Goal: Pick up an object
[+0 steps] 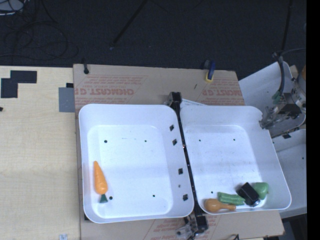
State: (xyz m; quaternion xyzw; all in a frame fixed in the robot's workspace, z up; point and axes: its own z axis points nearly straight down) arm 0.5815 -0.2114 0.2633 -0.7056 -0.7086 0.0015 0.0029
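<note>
An orange toy carrot [100,178] with a green stub lies near the front left wall of the left bin [125,115]. In the front right corner of the right bin [225,118] a small cluster rests together: an orange pear-shaped piece [218,205], a long green piece [231,199], a black block [248,193] and a rounded green piece [261,188]. My gripper [274,116] hovers at the far right, just past the right bin's back right corner, well away from every object. Nothing shows between its fingers.
Both bins sit on a cardboard sheet [150,86] on the pale wooden bench. A black divider strip [181,154] runs between the bins. A blue clamp [210,70] holds the cardboard's back edge. Cables and grey arm parts crowd the right side.
</note>
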